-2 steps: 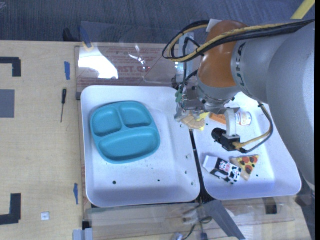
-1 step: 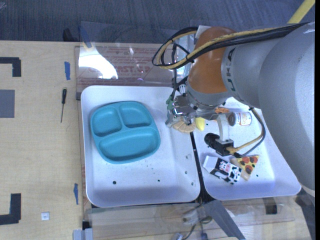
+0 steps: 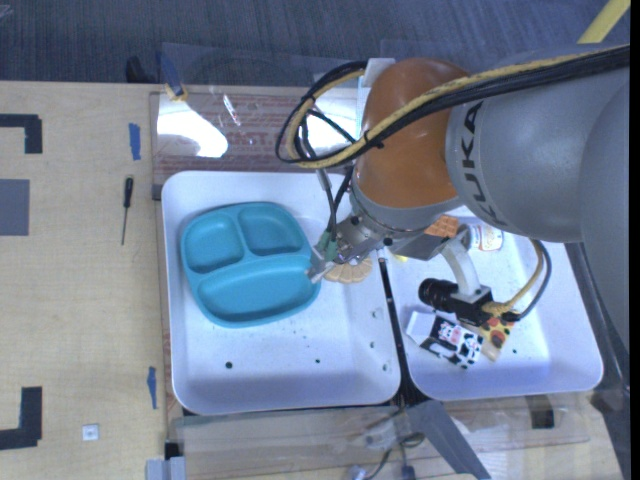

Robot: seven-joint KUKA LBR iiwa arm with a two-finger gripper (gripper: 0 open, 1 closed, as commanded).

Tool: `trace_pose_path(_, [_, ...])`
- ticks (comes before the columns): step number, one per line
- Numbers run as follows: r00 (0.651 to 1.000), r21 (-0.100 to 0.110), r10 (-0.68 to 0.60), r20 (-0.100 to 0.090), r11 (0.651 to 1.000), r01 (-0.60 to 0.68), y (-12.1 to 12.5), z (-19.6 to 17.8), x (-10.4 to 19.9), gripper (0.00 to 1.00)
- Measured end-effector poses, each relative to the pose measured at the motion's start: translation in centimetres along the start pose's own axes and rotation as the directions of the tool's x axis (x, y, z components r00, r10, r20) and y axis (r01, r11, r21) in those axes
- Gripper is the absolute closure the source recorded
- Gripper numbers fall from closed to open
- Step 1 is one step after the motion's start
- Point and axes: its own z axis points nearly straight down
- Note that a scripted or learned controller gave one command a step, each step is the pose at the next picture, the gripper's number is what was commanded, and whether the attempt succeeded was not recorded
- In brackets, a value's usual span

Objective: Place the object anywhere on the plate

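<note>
One step looks left: the plate (image 3: 247,263) is bare, and the cookie (image 3: 350,270) sits just off its right rim under the gripper (image 3: 328,258). Whether the claw grips it, I cannot tell.

The arm (image 3: 540,148) is a bulky grey casing with a rounded orange band (image 3: 405,133) above the wrist, black lettering (partly cut off), and looping black and yellow cables (image 3: 320,118).
</note>
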Motion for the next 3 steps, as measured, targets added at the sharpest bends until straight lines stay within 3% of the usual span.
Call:
trace_pose_path(1, [1.0,0.003,0.002,0.0,1.0,-0.002,-0.1,0.1,-0.1,0.0])
trace_pose_path(2, [1.0,0.0,0.003,0.0,1.0,-0.003,0.0,-0.8,-0.1,1.0])
trace_pose_path(3, [0.97,-0.002,0.244,0.002,0.97,-0.244,-7.9,-7.6,-2.1,1.0])
